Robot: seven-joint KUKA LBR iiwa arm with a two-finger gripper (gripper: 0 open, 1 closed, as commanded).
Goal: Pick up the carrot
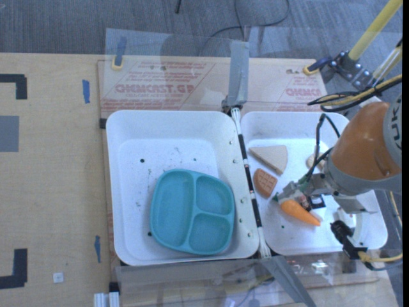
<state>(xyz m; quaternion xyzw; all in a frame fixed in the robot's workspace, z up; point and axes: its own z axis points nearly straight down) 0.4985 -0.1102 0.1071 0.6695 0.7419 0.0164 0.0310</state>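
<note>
The arm reached in from the right, its orange band bulking over the right bin (281, 123), wrist bent down toward the bin floor. The gripper (305, 194) sat low, just above the carrot (300, 211), and whether it was apart or together could not be told. The carrot, orange with a green tip, lay flat in the right bin, tilted down to the right. A waffle (265, 181) and a tan wedge (271, 157) lay beside it. A teal divided tray (192, 211) sat in the left bin (128, 139).
</note>
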